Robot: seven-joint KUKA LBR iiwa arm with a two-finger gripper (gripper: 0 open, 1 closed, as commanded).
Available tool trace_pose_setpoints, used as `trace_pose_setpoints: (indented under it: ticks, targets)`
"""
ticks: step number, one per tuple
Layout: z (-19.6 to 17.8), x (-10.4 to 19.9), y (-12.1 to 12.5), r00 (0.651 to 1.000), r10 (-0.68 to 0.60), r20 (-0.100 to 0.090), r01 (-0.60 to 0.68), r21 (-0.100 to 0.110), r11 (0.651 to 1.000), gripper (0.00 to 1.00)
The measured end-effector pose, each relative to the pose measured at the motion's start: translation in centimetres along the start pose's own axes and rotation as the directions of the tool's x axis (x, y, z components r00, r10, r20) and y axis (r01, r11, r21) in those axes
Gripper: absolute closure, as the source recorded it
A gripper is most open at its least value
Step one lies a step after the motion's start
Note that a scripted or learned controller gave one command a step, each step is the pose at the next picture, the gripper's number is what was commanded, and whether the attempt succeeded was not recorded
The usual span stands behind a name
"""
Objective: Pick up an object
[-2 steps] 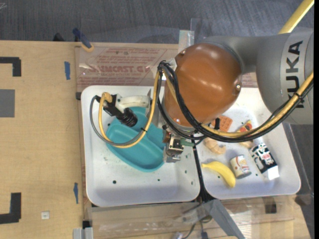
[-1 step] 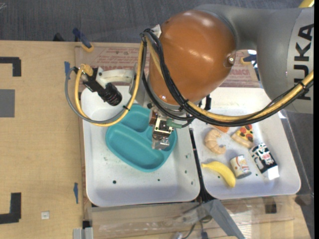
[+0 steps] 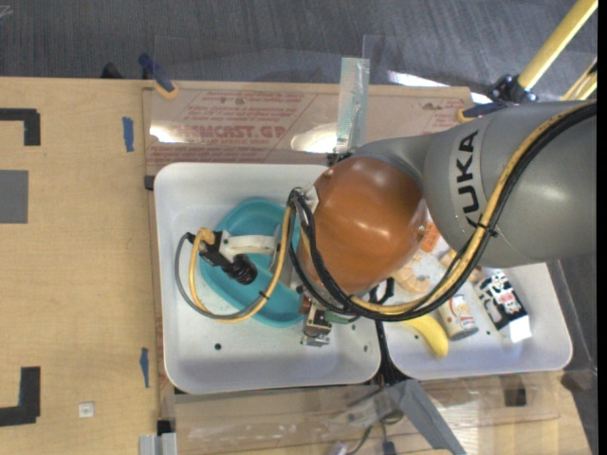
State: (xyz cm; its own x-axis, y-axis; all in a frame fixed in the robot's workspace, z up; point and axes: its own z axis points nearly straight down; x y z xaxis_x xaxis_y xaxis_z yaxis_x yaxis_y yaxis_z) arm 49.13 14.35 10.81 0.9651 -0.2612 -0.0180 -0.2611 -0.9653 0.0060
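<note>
gripper (image 3: 316, 328) is sitting low in the left bin (image 3: 204, 363), just beside the near rim of a teal bowl (image 3: 248, 227), and i am reading that bowl as the thing to pick. from the overhead camera the arm (image 3: 370, 221) is covering much of the wrist, so i cannot tell whether the gripper is open or closed. the bowl is lying toward the middle of that bin. i am judging it light, stiff plastic, smooth and probably slippery, not fragile. i am favouring a pinch across its thin rim rather than its wide body. a banana (image 3: 433, 336) is lying in the right bin (image 3: 550, 344).
</note>
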Motion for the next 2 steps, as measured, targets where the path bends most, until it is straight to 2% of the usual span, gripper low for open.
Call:
trace_pose_setpoints:
  ticks: [1, 2]
  targets:
    - [-12.7, 2.0, -6.6, 0.992, 0.126, -0.019, -0.125, 0.016, 0.992, 1.0]
    - [0.9, -1.6, -8.4, 0.998, -0.059, -0.004, 0.059, 0.004, 0.998, 1.0]
